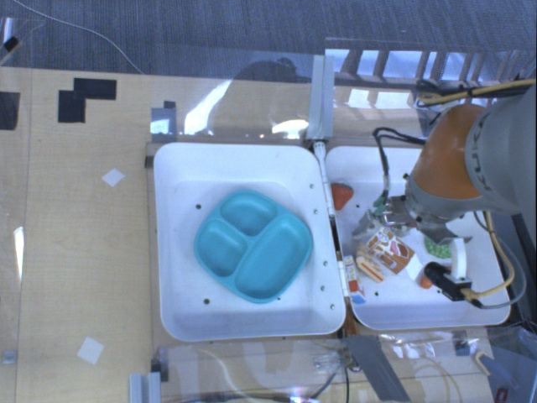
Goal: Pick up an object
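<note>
Two shallow white bins sit side by side on the bench, the left bin (pixel 172 250) and the right bin (pixel 394 313), with a narrow divider between their near walls. In the middle of the left bin lies a blue divided plate (pixel 253 244) with three compartments, turned at a slant, none of them holding anything. The arm (pixel 470 162), grey with its orange band, comes in over the far right corner of the right bin and bends down toward that bin's middle. Its gripper (pixel 388 217) hangs low just above a flat snack packet (pixel 388 252), brown and white with red printing; the printing is too small and blurred to read, and no brand can be made out. Whether the gripper touches the packet cannot be told, and the state of the grip cannot be told either, as the wrist hides it. Near the left wall of the right bin, toward its far side, lies a small red-orange object (pixel 341 196), well apart from the gripper. Beside the packet toward the left wall lies a small tan, hot-dog-like piece (pixel 367 269). A green piece (pixel 438 247) shows under the wrist toward the right wall, and a black-and-white cable fitting (pixel 453 277) hangs near the front right corner.
</note>
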Controlling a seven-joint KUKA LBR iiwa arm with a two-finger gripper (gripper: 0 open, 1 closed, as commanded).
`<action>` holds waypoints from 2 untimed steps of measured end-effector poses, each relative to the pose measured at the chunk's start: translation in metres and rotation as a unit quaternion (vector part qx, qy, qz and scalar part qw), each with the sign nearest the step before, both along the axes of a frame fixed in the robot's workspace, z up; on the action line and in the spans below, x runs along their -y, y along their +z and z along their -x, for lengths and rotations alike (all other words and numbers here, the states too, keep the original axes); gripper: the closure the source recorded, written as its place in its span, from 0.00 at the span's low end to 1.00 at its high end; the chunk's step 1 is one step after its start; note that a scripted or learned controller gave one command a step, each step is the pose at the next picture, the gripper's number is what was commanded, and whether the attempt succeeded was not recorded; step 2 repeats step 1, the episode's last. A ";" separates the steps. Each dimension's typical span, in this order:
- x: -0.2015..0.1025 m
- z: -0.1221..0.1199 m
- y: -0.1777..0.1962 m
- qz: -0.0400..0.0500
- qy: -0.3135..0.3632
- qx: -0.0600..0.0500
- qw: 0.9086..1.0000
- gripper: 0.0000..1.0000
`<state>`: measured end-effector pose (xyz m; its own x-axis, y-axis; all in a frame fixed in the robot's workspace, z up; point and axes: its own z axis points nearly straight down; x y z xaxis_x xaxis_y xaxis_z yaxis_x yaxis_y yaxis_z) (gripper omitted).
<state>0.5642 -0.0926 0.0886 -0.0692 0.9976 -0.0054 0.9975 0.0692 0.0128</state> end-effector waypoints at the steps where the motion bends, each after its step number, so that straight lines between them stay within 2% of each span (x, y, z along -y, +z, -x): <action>1: 0.014 0.032 0.001 -0.001 0.033 0.002 0.999 0.00; 2: 0.014 0.032 0.001 -0.001 0.033 0.002 0.999 0.00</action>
